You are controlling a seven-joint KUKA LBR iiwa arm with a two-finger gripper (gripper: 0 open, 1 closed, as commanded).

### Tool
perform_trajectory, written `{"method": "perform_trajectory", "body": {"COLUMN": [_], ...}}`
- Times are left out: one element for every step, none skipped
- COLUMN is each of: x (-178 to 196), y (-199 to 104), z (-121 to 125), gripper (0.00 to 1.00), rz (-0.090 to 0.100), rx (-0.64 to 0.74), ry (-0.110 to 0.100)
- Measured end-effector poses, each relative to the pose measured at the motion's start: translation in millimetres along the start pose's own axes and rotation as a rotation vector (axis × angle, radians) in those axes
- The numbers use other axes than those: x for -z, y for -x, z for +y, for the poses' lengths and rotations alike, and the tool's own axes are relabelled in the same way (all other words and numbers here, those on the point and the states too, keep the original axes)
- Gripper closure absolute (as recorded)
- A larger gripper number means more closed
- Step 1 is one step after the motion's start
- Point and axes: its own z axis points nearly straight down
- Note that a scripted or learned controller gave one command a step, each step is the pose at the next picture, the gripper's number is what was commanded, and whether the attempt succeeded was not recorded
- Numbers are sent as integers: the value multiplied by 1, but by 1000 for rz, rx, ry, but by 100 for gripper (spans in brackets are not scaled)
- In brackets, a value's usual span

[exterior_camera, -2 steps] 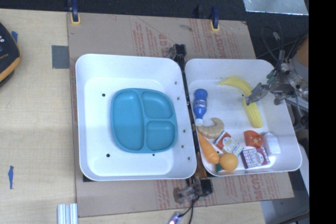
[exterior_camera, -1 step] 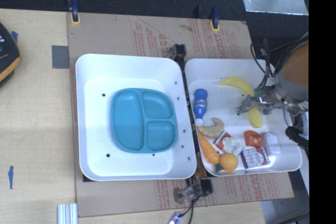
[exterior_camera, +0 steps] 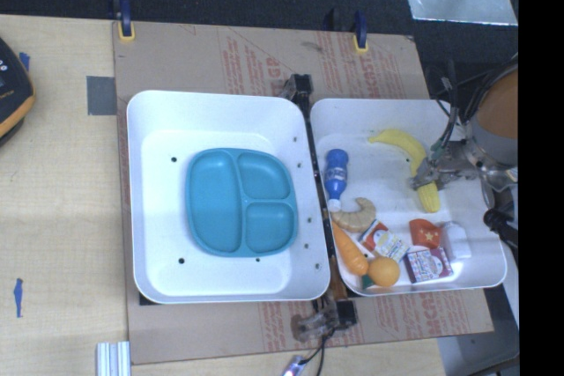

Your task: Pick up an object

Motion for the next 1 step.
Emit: {"method": "perform_trajectory", "body": {"x": [-10], "y": [-53], "z": [65], "gripper": [100], "rz": [2], "rx": [-2], "ry": [1]}}
